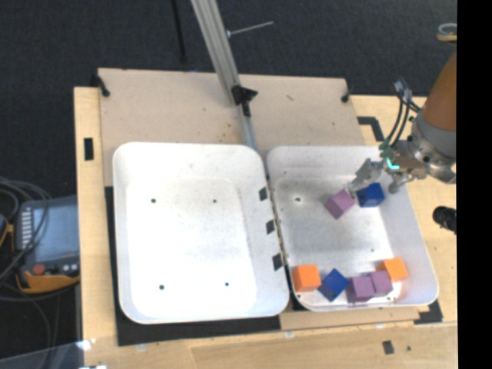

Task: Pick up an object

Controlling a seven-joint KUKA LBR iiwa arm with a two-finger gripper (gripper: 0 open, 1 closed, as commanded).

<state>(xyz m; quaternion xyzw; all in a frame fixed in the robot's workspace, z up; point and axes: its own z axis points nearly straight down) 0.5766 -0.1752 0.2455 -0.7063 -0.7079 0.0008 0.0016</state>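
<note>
Nearest you, at the right bin's (409, 237) 6 o'clock rim, sit an orange cube (307, 277), blue cube (334, 284) and two purple cubes (362, 287). You cannot tell how the gripper's (378, 177) jaws stand; a blue block (371, 195) lies just beneath, a purple block (339, 204) at its 8 o'clock.

Even, bright overhead light; slightly soft.

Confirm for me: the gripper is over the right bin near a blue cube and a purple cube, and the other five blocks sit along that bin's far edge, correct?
Not quite. The camera view shows the gripper over the right bin by the blue cube and purple cube, but the other five blocks sit along the bin's near edge, not the far one.
</note>
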